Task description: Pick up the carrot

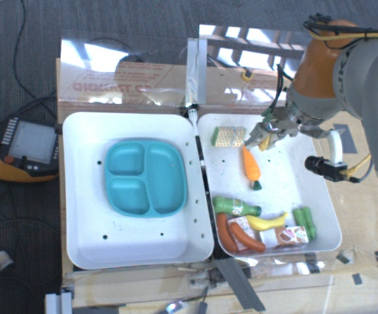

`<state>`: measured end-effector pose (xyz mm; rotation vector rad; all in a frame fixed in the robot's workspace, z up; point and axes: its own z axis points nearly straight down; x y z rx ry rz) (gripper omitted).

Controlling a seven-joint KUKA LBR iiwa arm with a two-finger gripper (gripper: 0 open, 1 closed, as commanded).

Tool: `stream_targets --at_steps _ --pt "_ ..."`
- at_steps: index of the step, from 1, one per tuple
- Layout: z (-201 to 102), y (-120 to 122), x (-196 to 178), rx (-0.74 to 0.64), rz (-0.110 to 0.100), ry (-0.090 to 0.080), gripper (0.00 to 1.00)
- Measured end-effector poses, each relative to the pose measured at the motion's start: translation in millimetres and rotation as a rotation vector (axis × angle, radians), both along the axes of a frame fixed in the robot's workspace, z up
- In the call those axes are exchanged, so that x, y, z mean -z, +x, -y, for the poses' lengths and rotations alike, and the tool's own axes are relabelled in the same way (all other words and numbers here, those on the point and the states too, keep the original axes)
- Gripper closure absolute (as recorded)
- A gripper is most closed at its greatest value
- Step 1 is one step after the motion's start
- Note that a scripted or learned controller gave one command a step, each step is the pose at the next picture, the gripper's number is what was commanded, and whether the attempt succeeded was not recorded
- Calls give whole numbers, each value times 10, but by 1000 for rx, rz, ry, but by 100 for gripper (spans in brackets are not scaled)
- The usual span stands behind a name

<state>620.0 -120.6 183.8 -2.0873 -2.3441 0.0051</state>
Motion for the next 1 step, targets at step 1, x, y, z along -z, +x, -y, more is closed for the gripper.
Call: stream_targets --at_steps 1 --pt "-654 -116 -54 -185 -1 0 100"
